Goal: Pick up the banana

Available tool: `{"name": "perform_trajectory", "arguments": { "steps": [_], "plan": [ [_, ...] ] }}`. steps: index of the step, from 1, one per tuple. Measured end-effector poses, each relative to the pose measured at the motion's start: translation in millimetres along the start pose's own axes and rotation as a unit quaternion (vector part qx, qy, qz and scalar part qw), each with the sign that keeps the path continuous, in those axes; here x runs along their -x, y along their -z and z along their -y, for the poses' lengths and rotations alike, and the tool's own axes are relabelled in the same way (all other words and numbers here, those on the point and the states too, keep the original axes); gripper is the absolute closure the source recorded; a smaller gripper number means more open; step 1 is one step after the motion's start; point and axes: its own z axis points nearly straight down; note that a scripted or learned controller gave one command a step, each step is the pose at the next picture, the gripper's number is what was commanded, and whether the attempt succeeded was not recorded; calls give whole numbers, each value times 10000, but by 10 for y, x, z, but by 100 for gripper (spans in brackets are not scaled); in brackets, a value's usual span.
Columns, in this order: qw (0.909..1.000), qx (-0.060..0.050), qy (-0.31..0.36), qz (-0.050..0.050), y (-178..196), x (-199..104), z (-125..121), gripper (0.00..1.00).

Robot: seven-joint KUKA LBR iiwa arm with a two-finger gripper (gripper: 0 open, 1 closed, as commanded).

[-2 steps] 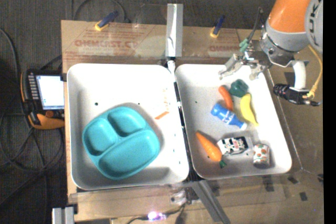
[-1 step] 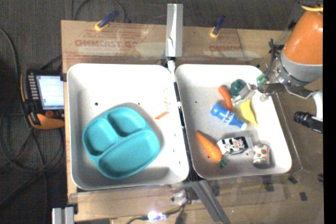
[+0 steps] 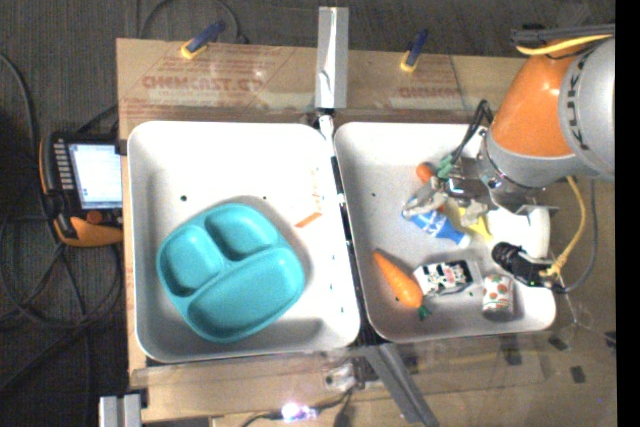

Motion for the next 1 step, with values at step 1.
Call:
{"name": "perform_trajectory", "arguments": {
  "steps": [1],
  "plan": [
    [9999,6,-129,10,150,567,-58,0]
  ]
}}
